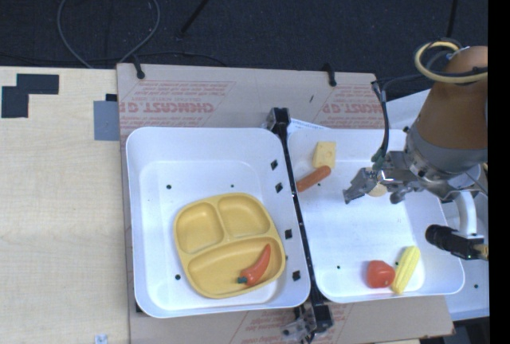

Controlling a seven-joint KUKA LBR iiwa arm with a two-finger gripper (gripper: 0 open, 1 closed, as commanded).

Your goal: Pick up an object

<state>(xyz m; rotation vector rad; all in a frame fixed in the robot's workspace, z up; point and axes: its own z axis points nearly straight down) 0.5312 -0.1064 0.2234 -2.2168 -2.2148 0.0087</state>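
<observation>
Arm: grey with an orange band, reaching in from the right over the right bin (446,287).
Tool (368,185): hangs above the right bin's middle, its dark fingers pointing left; whether they are spread or pressed together, I cannot tell. Nothing is seen between them.
Cheese wedge (323,154): pale yellow, at the far left of the right bin.
Sausage (312,178): orange-red, lying slantwise just near of the cheese wedge, close to the divider between the 2 bins, left of the tool and apart from it.
Tomato (380,274): red, at the near side of the right bin.
Corn cob (406,268): yellow, touching the tomato on its right.
Left bin (151,175): holds a yellow tray (199,227) with 3 compartments.
Chili pepper (256,266): red with a green stem, in the tray's near compartment.
Counter (56,207): light wood, bearing both bins on a cardboard sheet (199,99).
</observation>
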